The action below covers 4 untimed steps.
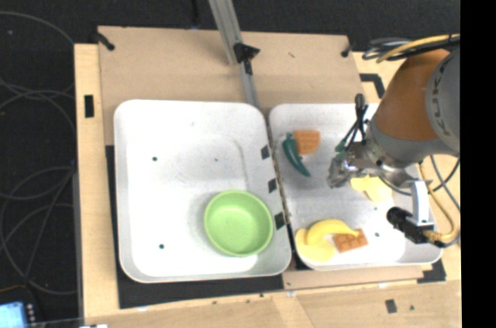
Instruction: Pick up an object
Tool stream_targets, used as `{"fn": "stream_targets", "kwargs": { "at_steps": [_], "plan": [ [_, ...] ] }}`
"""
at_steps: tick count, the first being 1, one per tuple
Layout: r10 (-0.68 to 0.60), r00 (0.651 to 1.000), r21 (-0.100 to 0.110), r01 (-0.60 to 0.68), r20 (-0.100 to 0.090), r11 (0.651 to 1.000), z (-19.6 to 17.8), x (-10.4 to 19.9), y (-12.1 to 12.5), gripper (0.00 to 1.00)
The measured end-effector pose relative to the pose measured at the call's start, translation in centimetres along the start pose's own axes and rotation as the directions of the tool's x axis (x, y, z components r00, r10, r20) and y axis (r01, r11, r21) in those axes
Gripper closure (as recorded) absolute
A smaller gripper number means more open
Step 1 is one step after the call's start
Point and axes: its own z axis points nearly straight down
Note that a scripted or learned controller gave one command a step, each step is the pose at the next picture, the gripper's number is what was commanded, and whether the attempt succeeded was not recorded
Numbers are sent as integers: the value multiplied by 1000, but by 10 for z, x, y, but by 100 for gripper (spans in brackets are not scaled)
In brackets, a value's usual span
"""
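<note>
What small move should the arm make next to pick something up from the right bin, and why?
Probably lower the gripper and shift it slightly left toward the green item beside the orange block. The gripper sits over bare floor of the right bin, with nothing visible between its fingers, and those two items lie nearest.

Grey-and-orange arm [415,105] reaching from right, claw [339,173] lowered

1. No readable text is showing anywhere on the bench, the bins or the objects.
2. Dark lettering is showing on the arm's grey casing [452,98], too cropped to read.
</note>
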Motion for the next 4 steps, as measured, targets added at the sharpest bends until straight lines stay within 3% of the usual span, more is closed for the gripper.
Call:
{"fn": "stream_targets", "kwargs": {
  "at_steps": [2,4],
  "plan": [
    [0,1000,5,0,1,1000,-108,9,11,100],
    [-3,1000,4,3,-1,1000,-102,111,25,100]
  ]
}}
